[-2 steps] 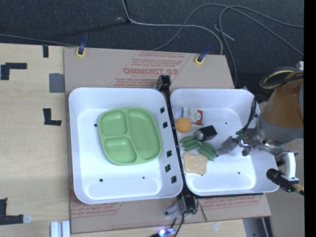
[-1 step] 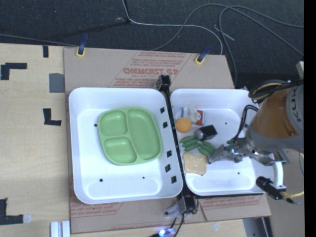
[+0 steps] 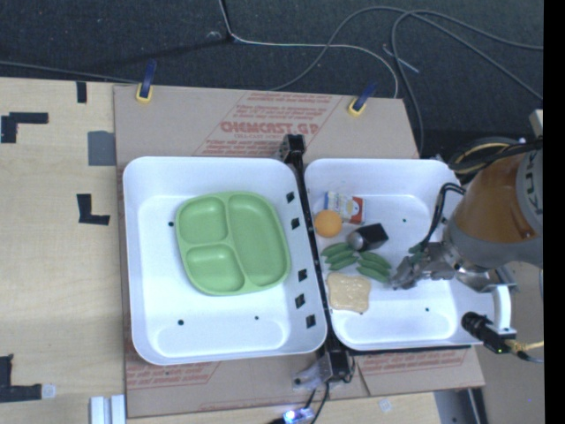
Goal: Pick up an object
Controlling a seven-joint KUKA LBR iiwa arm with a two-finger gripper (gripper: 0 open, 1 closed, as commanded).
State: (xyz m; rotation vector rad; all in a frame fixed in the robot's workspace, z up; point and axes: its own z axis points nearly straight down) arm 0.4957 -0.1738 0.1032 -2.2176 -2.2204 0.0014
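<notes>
You are looking at a wooden bench (image 3: pixel 53 263) that is carrying a cardboard sheet (image 3: pixel 265 122), clipped at its far edge, with 2 white bins (image 3: pixel 146 237) (image 3: pixel 402 170) sitting side by side on it.

Even bright overhead light, white bins (image 3: pixel 212 170) slightly washed out, faint soft shadows, mild overall blur

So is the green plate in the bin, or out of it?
In. The green plate lies flat inside the left bin, with the bin's white rim showing all round it.
</notes>
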